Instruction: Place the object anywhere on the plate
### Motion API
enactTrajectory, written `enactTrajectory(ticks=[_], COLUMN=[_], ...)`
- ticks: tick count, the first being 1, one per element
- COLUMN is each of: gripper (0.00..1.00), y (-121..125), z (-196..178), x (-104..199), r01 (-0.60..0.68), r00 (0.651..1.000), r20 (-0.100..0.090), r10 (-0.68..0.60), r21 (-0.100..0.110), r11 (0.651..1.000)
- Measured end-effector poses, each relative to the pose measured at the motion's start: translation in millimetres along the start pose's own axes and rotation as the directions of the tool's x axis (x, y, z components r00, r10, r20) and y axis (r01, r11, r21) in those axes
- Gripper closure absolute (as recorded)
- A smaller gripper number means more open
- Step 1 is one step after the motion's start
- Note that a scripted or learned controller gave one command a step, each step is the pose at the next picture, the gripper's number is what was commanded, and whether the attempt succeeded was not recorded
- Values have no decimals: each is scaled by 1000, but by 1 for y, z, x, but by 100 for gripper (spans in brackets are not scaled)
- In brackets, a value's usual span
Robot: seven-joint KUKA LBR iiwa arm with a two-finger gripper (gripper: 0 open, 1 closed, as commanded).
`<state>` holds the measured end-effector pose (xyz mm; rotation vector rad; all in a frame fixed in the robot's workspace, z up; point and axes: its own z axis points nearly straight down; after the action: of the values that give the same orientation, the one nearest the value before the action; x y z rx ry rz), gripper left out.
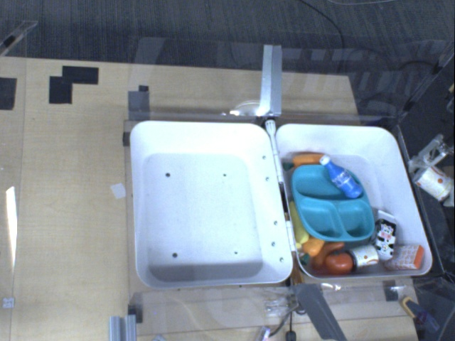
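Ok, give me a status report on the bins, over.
Bottle lying across the blue plate, right bin. Toys crowd the plate's near edge: red one, orange block. Nothing over the plate.

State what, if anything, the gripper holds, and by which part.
Cannot be told: the gripper's fingers are not visible. The small blue bottle lies on the blue divided plate in the right bin, nothing gripping it.

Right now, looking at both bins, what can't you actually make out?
- Camera view: the orange item behind the blue plate is mostly hidden by the plate.
- The small things along the right bin's near edge, beside the red item, are too small to identify.
- The print on the bottle is blurred.
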<state>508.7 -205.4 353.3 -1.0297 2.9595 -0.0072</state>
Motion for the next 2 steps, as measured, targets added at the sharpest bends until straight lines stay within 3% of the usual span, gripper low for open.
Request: enactTrajectory(ticks=[1, 2], gripper=[100, 100], y=[1, 13], z=[-84, 17], x=[1, 16], r01=[343, 495], r00=[939, 869], r20=[3, 0], r10=[-343, -495], r21=[7, -2], r11=[939, 869])
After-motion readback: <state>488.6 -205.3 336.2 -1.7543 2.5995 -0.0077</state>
